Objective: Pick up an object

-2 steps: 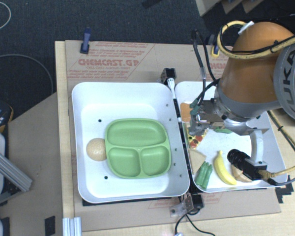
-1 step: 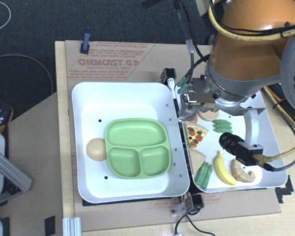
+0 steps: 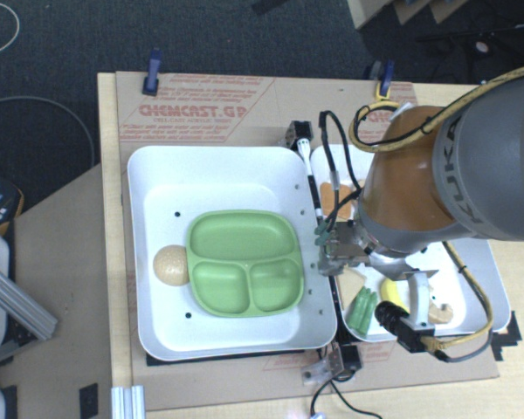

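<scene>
**A:** Where does the arm [image 3: 445,173] sit right now?

**B:** It comes in from three o'clock and hangs over the right bin [image 3: 498,299], covering most of it. The grey body and the orange band fill the upper right of the bench [image 3: 113,234]. The wrist hardware sits by the divide between the two bins, at about the centre of the view.

**A:** And the gripper [image 3: 339,250]?

**B:** It points down near the left rim of the right bin. Whether it is released or clenched I cannot tell; the arm's own bulk hides that part, and I see nothing gripped.

**A:** What is there to pick up?

**B:** In the right bin, at five o'clock from the wrist, lies a green object [image 3: 362,311], with a yellow object [image 3: 391,290] just beside it at its three o'clock. A small tan piece [image 3: 439,312] lies further toward three o'clock, close to the cables. An orange item [image 3: 330,197] peeks out at twelve o'clock from the wrist, partly under the arm.

**A:** And the left bin [image 3: 157,182]?

**B:** It holds a green divided tray [image 3: 244,262], lying flat near its middle, one long compartment at twelve o'clock and two smaller ones at six. A beige ball [image 3: 169,265] rests touching the tray's edge at nine o'clock.

**A:** Anything near the bench edge?

**B:** Two blue clamps [image 3: 152,72] at the twelve o'clock edge, on the brown cardboard.
</scene>
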You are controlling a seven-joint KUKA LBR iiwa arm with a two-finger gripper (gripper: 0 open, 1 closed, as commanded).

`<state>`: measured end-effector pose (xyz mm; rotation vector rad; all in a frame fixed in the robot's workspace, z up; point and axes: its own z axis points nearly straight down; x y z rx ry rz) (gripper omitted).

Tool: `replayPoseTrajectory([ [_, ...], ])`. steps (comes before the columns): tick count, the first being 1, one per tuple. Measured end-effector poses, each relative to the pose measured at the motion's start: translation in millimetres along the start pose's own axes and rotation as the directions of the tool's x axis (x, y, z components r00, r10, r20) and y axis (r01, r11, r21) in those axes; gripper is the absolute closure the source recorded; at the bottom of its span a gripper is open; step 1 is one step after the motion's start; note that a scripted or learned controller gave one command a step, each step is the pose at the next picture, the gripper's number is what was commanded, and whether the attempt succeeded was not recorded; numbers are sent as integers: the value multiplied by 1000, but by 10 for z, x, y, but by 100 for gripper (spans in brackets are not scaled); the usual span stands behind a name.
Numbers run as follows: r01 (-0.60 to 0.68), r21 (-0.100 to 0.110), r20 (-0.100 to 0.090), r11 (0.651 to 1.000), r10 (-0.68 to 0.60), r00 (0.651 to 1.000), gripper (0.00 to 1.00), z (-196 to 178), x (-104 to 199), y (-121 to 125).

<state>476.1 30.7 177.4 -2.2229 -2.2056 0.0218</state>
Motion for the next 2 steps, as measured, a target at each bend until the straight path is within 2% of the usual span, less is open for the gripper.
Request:
replayPoseTrajectory([
  [1, 6, -19, -3, 1000, -6, 1000, 100, -190, 38, 29],
  [2, 13, -37, -8, 999, -14, 1000, 100, -2156, 396, 10],
])
